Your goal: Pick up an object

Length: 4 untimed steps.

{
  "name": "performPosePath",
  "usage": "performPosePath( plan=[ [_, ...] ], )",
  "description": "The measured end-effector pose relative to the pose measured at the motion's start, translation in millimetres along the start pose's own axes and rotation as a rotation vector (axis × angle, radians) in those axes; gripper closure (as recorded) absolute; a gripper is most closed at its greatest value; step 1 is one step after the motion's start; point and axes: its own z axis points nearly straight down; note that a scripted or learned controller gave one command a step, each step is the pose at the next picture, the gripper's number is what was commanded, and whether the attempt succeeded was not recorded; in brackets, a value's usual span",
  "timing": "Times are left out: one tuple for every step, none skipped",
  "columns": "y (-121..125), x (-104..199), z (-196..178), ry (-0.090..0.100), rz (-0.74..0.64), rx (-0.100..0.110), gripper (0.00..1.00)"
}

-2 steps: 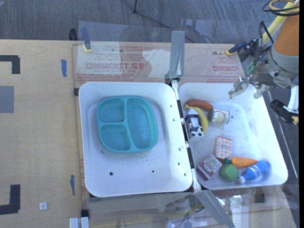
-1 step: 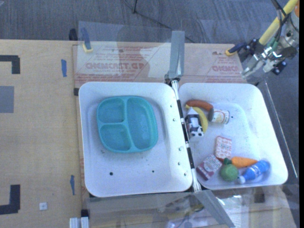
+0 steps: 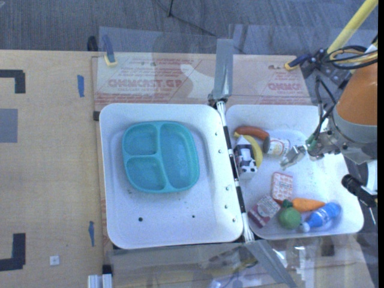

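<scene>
The right bin [image 3: 351, 224] holds several small items. Along its left side lie a brown sausage [image 3: 249, 131], a yellow banana [image 3: 258, 150] and a black-and-white block [image 3: 245, 161]. A small pale jar [image 3: 278, 147] lies on its side near the middle. My gripper [image 3: 294, 156] hangs just right of the jar, low over the bin floor, its fingers open with nothing between them. Nearer the front are a red-and-white packet [image 3: 282, 186], a second packet [image 3: 266, 208], a green ball [image 3: 290, 217], an orange carrot [image 3: 308, 204] and a blue bottle [image 3: 322, 215].
The left bin [image 3: 114, 221] bears a teal divided plate [image 3: 161, 156]. A raised divider [image 3: 229, 161] separates the two bins. The arm's orange band [image 3: 360, 98] and cables [image 3: 324, 62] overhang the right bin's far right corner. Bare bin floor lies right of the gripper.
</scene>
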Motion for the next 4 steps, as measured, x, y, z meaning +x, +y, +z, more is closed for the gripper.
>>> performPosePath(
  plan=[
    [90, -31, 75, -0.001, -0.087, -0.002, 0.0],
    [92, -31, 63, -0.005, -0.089, -0.008, 1.0],
    [101, -42, 31, -0.003, 0.08, -0.003, 1.0],
    [123, -6, -65, -0.002, 0.112, -0.003, 1.0]
  ],
)
